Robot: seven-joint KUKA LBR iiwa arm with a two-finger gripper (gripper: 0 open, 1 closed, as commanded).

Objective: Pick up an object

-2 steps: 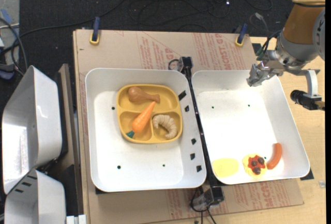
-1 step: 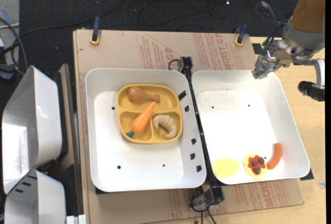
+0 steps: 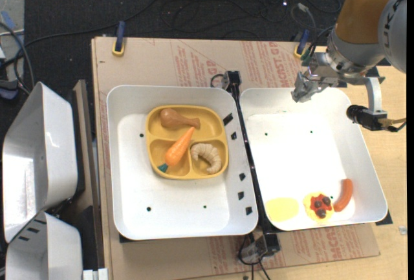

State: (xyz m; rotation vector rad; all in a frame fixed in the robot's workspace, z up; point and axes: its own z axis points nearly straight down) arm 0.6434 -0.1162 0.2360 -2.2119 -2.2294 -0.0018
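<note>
On the bench, under both bins: cardboard sheet [image 3: 194, 59], clamped at the far edge.

Risks, big to small:
- Right bin [image 3: 362, 143]: sloped wall close behind the targets. Likely to block a jaw or deflect the descent near the rim.
- Left bin [image 3: 123, 162]: far across from the arm [image 3: 369, 7]. Long reach, probably a poor first choice.
- Gripper [image 3: 304, 88]: hovering over the far corner of the right bin, well apart from every object. Opening: cannot tell. Nothing seen in its grasp. Straight descent from here = closing on bare floor.
- Plate [image 3: 155, 127] in the left bin: drumstick [image 3: 179, 119], carrot [image 3: 179, 147] and shrimp [image 3: 207, 157] each in its own compartment. Dividers likely to foul a grasp, or to lift the whole plate.
- Yellow disc [image 3: 282, 209], near edge of the right bin: looks flat, so probably a slip.
- Sausage [image 3: 343, 194], near right corner: round, prone to rolling; just beside the wall.
- Red-topped piece [image 3: 319, 204]: between disc and sausage, near both. Chance of nudging a neighbour or catching two at once.

Best candidate, as a judgement: sausage.

Writing:
- Red print on the cardboard, far strip and near strip: upside down, partly covered, not legible with confidence.
- Dark lettering on the arm at the frame edge: cut off, unreadable.
- No labels seen on bins or objects.
</note>
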